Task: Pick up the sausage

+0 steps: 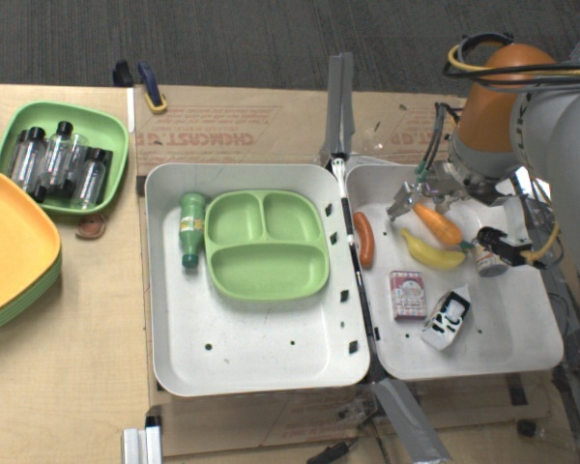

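Overhead, slanted view of two white bins side by side. Right bin [522,351]: sausage [364,238], reddish-orange, lies lengthwise against the left wall, just beside the divider between the bins. Gripper [418,196] sits near the bin's back edge, well right of the sausage and not touching it; its state cannot be made out against the clutter, and nothing is seen in its hold. Carrot [436,224] and banana [432,250] lie just below the gripper, touching each other. Pink card box [407,294] and a black-and-white object [447,318] lie nearer the front. Left bin [174,356]: green divided plate [267,245] with a green bottle [190,228] beside its left edge.
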Available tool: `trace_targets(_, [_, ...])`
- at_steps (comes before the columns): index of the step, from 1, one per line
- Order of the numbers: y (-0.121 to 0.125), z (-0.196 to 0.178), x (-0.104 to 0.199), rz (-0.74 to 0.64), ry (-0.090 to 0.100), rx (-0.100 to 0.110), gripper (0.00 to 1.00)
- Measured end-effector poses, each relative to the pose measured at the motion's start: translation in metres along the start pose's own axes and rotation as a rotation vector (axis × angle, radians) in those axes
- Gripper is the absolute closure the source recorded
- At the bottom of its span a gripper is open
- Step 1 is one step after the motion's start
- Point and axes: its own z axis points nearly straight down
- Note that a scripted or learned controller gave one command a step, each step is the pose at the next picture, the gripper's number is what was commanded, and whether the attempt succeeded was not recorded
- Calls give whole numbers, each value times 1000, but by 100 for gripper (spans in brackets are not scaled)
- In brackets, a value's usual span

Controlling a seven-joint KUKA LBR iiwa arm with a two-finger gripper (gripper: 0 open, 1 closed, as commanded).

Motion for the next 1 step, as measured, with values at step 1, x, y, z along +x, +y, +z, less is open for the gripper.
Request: trace_targets(1, [0,-10,-1,3,-1,-1,100])
